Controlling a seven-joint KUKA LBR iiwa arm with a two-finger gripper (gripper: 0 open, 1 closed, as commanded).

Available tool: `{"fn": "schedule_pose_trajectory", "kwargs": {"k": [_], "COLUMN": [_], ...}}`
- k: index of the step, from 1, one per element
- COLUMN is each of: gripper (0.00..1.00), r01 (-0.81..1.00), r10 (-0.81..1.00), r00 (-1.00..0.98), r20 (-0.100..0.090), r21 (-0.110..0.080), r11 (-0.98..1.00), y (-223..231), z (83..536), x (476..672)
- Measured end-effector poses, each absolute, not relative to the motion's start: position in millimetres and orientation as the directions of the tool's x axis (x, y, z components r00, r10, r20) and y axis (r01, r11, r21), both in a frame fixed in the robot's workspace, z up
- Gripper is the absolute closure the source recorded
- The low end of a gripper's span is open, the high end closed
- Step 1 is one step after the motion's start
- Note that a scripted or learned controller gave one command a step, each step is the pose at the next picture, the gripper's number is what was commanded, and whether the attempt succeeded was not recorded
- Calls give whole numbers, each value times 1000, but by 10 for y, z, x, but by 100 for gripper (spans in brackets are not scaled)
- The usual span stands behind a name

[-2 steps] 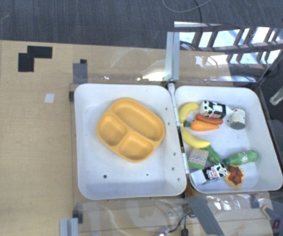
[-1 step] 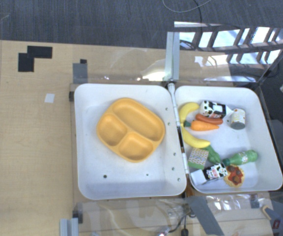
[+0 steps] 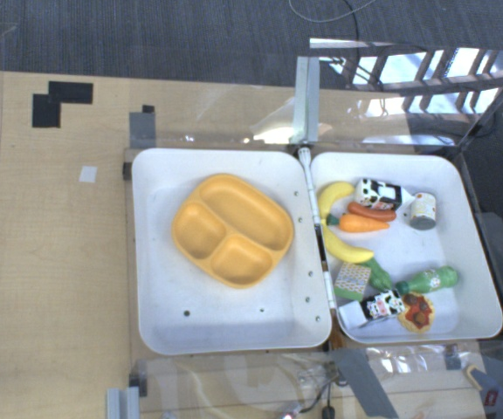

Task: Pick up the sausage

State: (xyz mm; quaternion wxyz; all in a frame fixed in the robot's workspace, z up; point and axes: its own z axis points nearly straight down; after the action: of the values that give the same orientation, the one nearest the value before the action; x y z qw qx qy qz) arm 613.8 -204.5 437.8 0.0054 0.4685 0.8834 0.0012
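The sausage (image 3: 371,209) is a short reddish-brown piece lying in the upper part of the right bin (image 3: 448,238). It rests against an orange carrot (image 3: 365,224) just below it and a black-and-white cow-patterned carton (image 3: 379,193) just above it. A banana (image 3: 337,225) curves around the left end of the pair.
The right bin also holds a small tin can (image 3: 422,210), a green bottle (image 3: 429,279), a patterned block (image 3: 353,278), a second small cow-patterned box (image 3: 381,305) and a red item (image 3: 416,312). A yellow divided plate (image 3: 232,230) sits in the left bin (image 3: 173,317).
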Motion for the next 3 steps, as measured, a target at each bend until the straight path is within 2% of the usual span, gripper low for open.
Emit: {"fn": "schedule_pose_trajectory", "kwargs": {"k": [1,2,3], "gripper": [100,100,100], "r01": [883,852,691], "r10": [883,852,691], "r00": [-468,-524,-723], "r20": [-4,-9,-10], "r21": [5,8,5], "r11": [469,524,723], "y": [-1714,-2054,-2056], "z": [3340,4385,4378], "x": [6007,5810,5301]}}
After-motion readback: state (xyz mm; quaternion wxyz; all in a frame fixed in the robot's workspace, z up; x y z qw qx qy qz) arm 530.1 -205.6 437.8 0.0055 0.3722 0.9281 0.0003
